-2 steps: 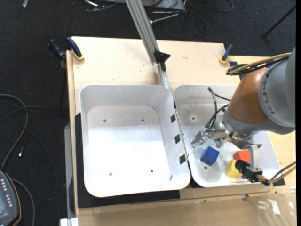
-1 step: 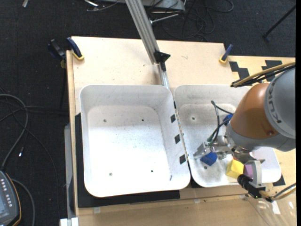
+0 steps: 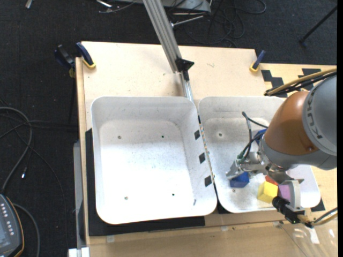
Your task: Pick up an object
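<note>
Fingers (image 3: 239, 169) just above blue object (image 3: 239, 180), right bin (image 3: 225, 108)

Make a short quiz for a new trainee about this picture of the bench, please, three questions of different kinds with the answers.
1. True or false: the blue object lies in the left bin.
2. Which colour is the block beside the blue object? A) green B) yellow C) black
3. Over which bin is the arm's hand working?

Key
1. False: it lies in the right bin.
2. B, yellow.
3. Over the right bin, low by the blue object; whether it holds anything cannot be seen.
</note>
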Controlling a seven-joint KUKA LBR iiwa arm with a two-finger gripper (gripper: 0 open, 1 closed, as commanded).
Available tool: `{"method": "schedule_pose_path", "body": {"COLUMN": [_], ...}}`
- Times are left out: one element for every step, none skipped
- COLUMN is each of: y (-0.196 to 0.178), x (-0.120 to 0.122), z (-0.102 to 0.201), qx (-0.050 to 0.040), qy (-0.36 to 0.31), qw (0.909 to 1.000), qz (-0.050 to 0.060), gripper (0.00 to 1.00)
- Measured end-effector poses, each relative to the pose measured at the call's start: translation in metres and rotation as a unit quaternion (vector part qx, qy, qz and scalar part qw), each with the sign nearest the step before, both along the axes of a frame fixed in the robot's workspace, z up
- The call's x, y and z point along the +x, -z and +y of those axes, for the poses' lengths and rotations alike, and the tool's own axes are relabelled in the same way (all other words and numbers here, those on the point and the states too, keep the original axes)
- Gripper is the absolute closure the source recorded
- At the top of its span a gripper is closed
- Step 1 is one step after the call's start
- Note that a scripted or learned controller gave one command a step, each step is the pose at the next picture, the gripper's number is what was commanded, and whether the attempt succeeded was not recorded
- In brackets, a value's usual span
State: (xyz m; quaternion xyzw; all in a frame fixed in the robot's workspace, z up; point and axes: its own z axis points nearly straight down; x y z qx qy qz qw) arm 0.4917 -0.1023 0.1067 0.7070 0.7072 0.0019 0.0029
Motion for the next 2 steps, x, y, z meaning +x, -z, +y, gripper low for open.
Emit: {"method": "schedule_pose_path", "body": {"y": [-0.093, -0.088], "x": [0.110, 0.127], "z": [0.070, 0.160], "qx": [0.0010, 0.0024], "qy": [-0.005, -0.005], "qw": [1.0000, 1.0000], "qz": [-0.002, 0.003], "gripper": [1.00, 1.00]}}
